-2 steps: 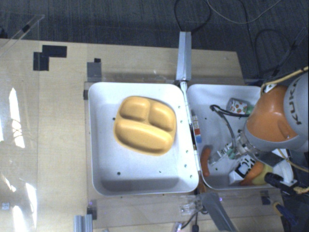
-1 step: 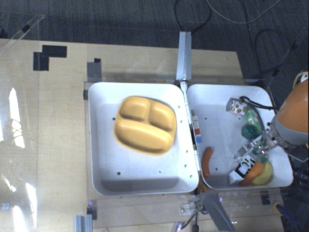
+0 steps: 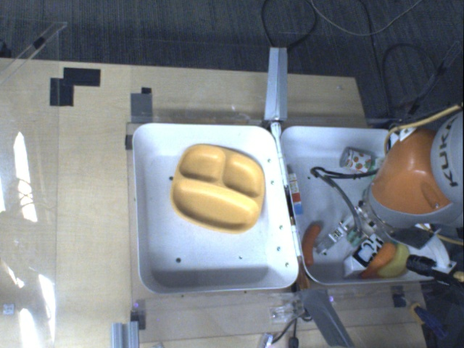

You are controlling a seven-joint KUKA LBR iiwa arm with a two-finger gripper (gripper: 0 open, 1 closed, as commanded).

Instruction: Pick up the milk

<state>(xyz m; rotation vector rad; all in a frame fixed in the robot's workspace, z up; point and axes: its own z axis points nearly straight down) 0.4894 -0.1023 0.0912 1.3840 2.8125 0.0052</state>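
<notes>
The milk (image 3: 365, 255) looks like a small white carton with black marks, lying at the front of the right bin (image 3: 322, 147), partly under the arm. The gripper (image 3: 339, 233) is low in that bin, just left of and above the carton, below the orange wrist band (image 3: 409, 172). The arm hides much of the carton and the gripper's tip. I see nothing clearly held.
A red-orange sausage-like piece (image 3: 310, 242) lies left of the gripper. A peach-like fruit (image 3: 389, 261) touches the carton's right side. A small can (image 3: 357, 158) lies at the back. A slim box (image 3: 293, 192) leans on the dividing wall. A yellow bread loaf (image 3: 217, 187) sits in the left bin (image 3: 156, 252).
</notes>
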